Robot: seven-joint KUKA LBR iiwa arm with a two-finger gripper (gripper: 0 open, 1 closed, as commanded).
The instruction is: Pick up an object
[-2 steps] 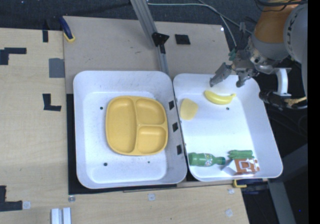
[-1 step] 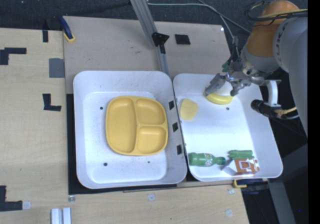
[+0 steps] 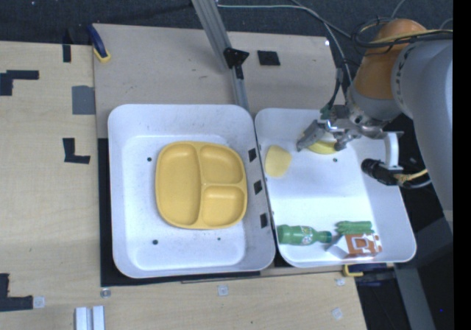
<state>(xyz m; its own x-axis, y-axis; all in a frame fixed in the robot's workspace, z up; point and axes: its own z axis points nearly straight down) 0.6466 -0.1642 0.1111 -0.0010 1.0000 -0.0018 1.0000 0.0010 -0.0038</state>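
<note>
Gripping one yellow object (image 3: 322, 147), the pincer (image 3: 321, 141) hovers over two bins (image 3: 121, 174).

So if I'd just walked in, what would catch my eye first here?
Probably the big yellow divided plate, sitting alone in the left bin. Next, the grey arm with its orange band reaching in from the right, its end effector over the back of the right bin with something yellow between its fingers. That bin also has a pale yellow piece near its left wall and a green bottle along its front.
</note>
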